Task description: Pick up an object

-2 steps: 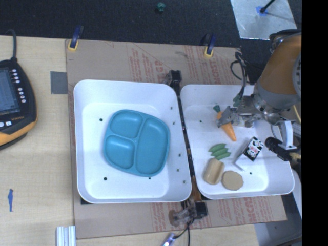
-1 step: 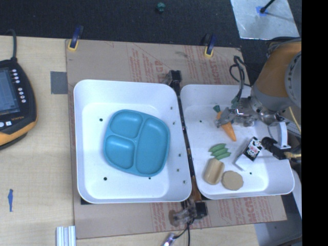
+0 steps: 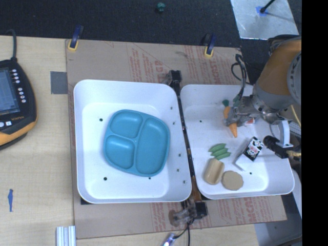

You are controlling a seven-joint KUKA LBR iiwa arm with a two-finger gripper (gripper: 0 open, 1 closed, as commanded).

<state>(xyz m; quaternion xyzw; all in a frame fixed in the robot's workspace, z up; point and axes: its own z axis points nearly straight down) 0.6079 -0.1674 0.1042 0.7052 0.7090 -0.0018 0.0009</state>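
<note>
The step in hand looks like closing in on a small thing in the right bin (image 3: 205,94), a shallow white plastic tray with rounded corners; every place below is given relative to it. To its left sits the left bin (image 3: 84,94), the same make, bearing a smooth blue divided plate (image 3: 137,142). The grey arm (image 3: 279,76) with its orange band leans over the right bin's upper right part, and the gripper (image 3: 237,114) is low there; whether it is open or closed I cannot tell. Just under it lies the orange carrot (image 3: 233,129), slim and tapered, the likely target: a good grasp would straddle its narrow width and close gently, since smooth plastic may slip. Toward the bin's lower middle lie a tan cylinder (image 3: 213,171), a flat tan disc (image 3: 232,180), and green pods (image 3: 219,150).
</note>
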